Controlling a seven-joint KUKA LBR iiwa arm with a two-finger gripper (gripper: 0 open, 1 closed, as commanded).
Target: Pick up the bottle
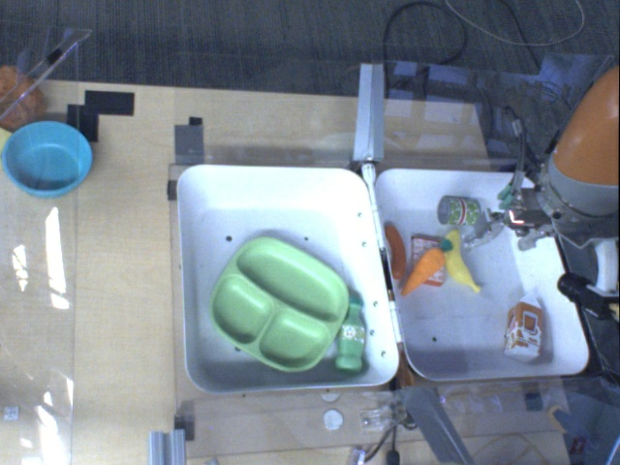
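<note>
Bottle waits in the left bin; arm sits over the right one.

The green bottle (350,342) lies wedged beside the green divided plate (281,303), near the left bin (199,260) wall's near-right corner. The gripper (504,216) hovers by the can (459,210), well apart; whether its fingers are open, I cannot tell.

Two white bins side by side on the tabletop (116,260). Left bin (203,260): green divided plate (279,303), green bottle (351,342) touching its right edge. Right bin (484,352): can (458,209), carrot (424,265), banana (462,267), sausage (394,248), small carton (524,329). Tool (504,216) beside can.
</note>
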